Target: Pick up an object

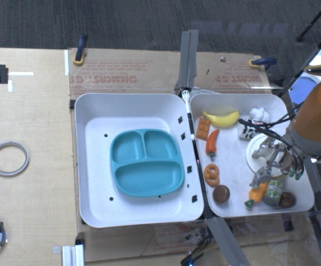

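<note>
- The gripper (260, 177) hangs in the right bin (235, 201), just above the toy carrot (255, 195); how far it is open cannot be told.
- The carrot touches a crumpled packet (274, 192) beside it.
- Risk: a descent could snag that packet or knock the carrot aside.

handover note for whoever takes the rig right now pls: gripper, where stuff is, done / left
Gripper: low in the right white bin, over its near right corner; open or shut, cannot tell; nothing visibly between its fingers.
Right bin holds: yellow banana, orange waffle block, red-orange pepper, brown pretzel, dark brown ball, small orange carrot just under the gripper, white round dish.
Left white bin: teal divided plate.
Done: arm is down among the items.
Left: a confirmed grasp and lift.
</note>
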